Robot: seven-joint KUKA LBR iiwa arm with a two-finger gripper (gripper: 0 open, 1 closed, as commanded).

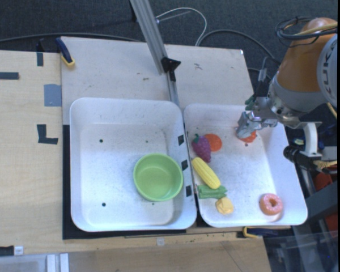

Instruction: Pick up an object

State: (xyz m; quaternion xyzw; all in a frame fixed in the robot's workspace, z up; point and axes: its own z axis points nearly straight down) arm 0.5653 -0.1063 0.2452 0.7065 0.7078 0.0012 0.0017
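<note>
Gripper [247,130] above right bin [283,180], near grapes [202,148]

A bowl [157,177] sits in the left bin [85,152]. The right bin [283,174] holds grapes [202,148], corn [206,173], a doughnut [270,203] and, perhaps, a small lemon [224,206].

A single fixed camera looks down at a slant on the bench [119,67], set far enough back to take in both white bins [85,152] side by side, the grey-and-orange arm [306,67] entering from three o'clock.
</note>
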